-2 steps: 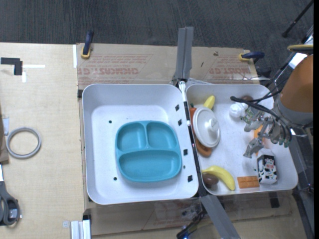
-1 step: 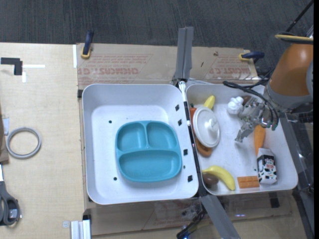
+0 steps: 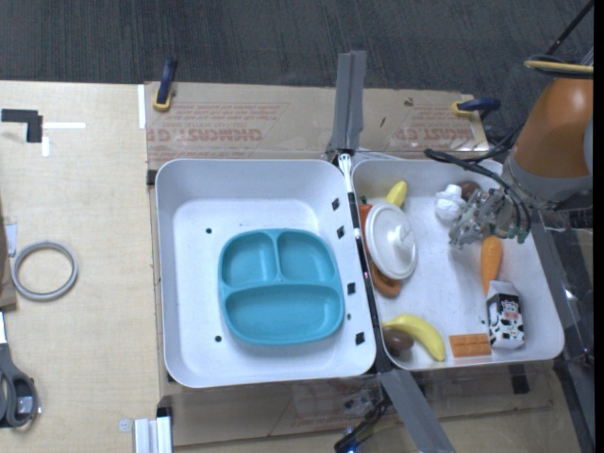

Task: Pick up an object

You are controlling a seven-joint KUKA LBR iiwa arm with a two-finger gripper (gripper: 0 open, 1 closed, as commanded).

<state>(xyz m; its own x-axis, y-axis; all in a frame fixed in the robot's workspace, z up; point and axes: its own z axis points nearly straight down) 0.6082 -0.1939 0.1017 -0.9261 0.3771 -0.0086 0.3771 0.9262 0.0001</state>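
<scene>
My gripper (image 3: pixel 470 226) hangs low over the upper right part of the right bin (image 3: pixel 444 291). It sits just right of a white crumpled object (image 3: pixel 448 202) and just above the top end of an orange carrot (image 3: pixel 491 260). I see nothing held in it. Below the carrot lies a small cow-print milk carton (image 3: pixel 507 321). A white round lidded bowl (image 3: pixel 392 241) leans at the bin's left wall, with a yellow piece (image 3: pixel 396 193) above it. A banana (image 3: pixel 421 336) and a flat orange block (image 3: pixel 469 345) lie along the front edge.
The left bin (image 3: pixel 179 253) holds a blue divided plate (image 3: pixel 280 286). A grey tape ring (image 3: pixel 42 270) lies on the bench at far left. A brown item (image 3: pixel 386 282) sits under the bowl, and a dark round piece (image 3: pixel 398 345) rests by the banana.
</scene>
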